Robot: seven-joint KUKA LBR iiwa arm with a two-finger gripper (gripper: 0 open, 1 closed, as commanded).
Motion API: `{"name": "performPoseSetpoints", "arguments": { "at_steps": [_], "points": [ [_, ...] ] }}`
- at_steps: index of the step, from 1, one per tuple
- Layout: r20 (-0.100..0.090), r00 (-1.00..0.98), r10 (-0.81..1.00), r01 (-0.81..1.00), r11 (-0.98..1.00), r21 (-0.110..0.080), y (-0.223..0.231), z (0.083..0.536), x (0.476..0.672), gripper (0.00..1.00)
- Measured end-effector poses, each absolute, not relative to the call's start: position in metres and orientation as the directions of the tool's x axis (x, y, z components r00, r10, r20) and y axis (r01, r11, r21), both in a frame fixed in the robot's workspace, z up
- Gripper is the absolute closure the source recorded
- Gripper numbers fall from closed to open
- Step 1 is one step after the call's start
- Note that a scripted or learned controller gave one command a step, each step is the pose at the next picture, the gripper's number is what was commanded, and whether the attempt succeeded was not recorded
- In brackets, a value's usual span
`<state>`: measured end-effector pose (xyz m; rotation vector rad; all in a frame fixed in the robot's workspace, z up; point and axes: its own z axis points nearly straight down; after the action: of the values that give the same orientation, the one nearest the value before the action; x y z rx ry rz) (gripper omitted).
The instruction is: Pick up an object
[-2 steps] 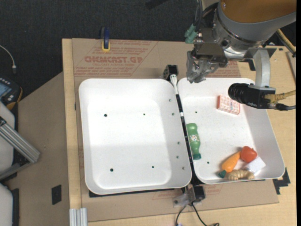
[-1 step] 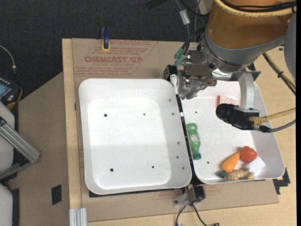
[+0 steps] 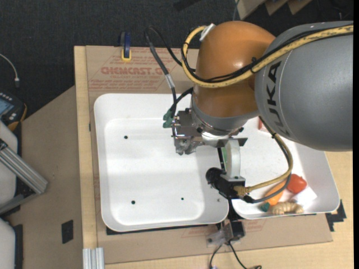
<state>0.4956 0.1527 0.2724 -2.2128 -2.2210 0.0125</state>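
My gripper (image 3: 183, 143) hangs below the big orange wrist band, over the right part of the left bin (image 3: 112, 167), close to the divide between the bins. Nothing shows under it or held by it. In the right bin (image 3: 322, 192), at its near corner, a red tomato-like piece (image 3: 297, 183) lies beside an orange carrot-like piece (image 3: 275, 193). A knobbly beige piece (image 3: 284, 208) and a small green bit (image 3: 264, 207) lie just in front of them. The arm hides most of the right bin.
A small red thing (image 3: 261, 124) peeks out past the arm at the far side of the right bin. The bins rest on a brown cardboard sheet (image 3: 134, 72) with a blue clip (image 3: 127, 45) at its far edge. Metal framing (image 3: 17, 167) stands at the left.
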Motion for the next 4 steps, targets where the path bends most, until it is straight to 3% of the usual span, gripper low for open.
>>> {"name": "performPoseSetpoints", "arguments": {
  "at_steps": [1,2,3,4],
  "points": [
    [-0.001,0.003,1.000,1.000,-0.003,-0.007,0.113,0.223,0.478,1.00],
    [0.001,-0.005,1.000,1.000,0.005,-0.005,0.187,0.195,0.478,1.00],
    [0.001,0.003,1.000,1.000,-0.003,-0.001,0.184,0.207,0.479,1.00],
    [0.002,0.004,1.000,1.000,-0.004,0.011,0.142,0.326,0.481,1.00]
  ]
}}
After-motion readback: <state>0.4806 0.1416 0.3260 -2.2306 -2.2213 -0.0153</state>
